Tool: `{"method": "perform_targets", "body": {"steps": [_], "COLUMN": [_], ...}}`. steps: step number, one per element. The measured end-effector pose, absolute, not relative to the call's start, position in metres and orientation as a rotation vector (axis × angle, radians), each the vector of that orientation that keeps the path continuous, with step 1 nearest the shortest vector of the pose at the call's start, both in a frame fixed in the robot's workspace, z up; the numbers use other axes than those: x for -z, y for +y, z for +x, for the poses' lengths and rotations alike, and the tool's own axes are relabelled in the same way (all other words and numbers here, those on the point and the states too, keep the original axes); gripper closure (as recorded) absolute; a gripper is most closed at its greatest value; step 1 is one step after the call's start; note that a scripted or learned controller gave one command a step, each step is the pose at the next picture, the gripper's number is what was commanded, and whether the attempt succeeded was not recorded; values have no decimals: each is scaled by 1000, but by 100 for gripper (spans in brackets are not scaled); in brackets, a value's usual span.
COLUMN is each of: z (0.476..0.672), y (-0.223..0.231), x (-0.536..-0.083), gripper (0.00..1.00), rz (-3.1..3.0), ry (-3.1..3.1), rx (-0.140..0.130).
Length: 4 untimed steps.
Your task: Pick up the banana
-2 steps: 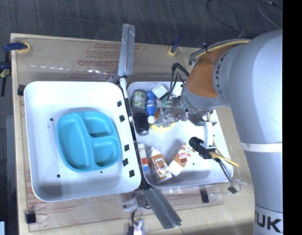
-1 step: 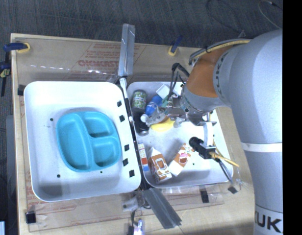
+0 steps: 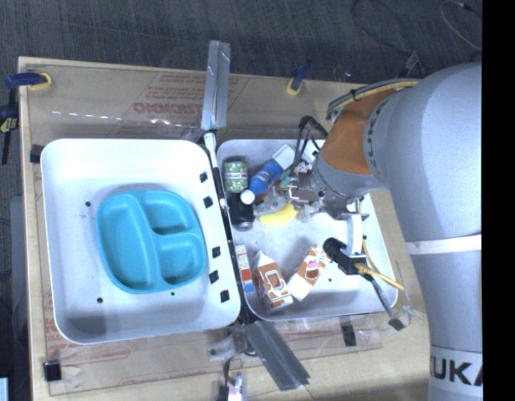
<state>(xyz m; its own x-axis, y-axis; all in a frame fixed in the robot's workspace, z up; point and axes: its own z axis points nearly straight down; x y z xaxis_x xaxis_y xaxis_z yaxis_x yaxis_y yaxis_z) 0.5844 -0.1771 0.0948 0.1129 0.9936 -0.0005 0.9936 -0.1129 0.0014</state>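
Note:
The banana (image 3: pixel 280 216) is a small yellow shape in the upper middle of the right bin (image 3: pixel 370 307), and only part of it shows. My gripper (image 3: pixel 296 195) hangs just above its right end, reaching in from the right under the orange wrist band. I see nothing lifted off the bin floor.
Beside the banana to the left are a dark object (image 3: pixel 242 211), a blue bottle (image 3: pixel 264 180) and a green can (image 3: pixel 236 175). Two small cartons (image 3: pixel 272 284) (image 3: pixel 310 270) lie toward the bin's front. The left bin (image 3: pixel 65 307) holds a blue divided tray (image 3: pixel 150 239).

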Motion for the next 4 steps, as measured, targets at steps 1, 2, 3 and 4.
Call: {"method": "perform_targets", "body": {"steps": [1,2,3,4], "z": [586,572,637,605], "y": [-146,-186,-173,-143], "x": [-105,-91,-88,-90], "gripper": [0,0,0,0], "rz": [2359,2415,2433,2112], "ry": [2027,2012,2004,2334], "rx": [1,4,15,6]}}
